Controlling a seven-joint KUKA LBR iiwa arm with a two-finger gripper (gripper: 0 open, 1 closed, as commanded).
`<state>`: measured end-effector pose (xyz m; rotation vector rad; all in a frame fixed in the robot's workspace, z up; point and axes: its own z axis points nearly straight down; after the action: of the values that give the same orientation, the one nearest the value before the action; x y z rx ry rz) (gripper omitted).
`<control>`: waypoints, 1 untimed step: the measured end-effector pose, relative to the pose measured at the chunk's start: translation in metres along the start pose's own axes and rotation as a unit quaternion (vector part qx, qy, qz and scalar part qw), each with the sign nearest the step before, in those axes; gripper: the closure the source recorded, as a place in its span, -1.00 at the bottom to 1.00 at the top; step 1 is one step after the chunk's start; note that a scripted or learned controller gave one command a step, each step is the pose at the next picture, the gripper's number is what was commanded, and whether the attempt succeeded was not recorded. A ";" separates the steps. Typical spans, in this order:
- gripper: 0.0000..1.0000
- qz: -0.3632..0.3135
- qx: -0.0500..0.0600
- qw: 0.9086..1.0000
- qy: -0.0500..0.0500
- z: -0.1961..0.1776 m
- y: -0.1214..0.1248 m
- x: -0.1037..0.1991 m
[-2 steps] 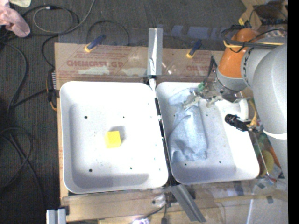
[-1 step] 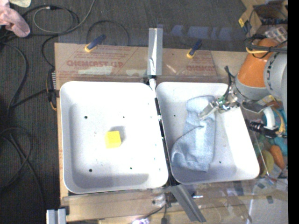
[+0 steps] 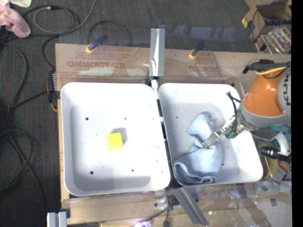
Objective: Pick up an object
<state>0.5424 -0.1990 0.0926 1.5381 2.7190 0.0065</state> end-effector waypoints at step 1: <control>-1.00 0.112 0.008 0.994 0.007 -0.060 0.016 -0.029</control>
<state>0.5697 -0.2156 0.1533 1.8459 2.5453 -0.0020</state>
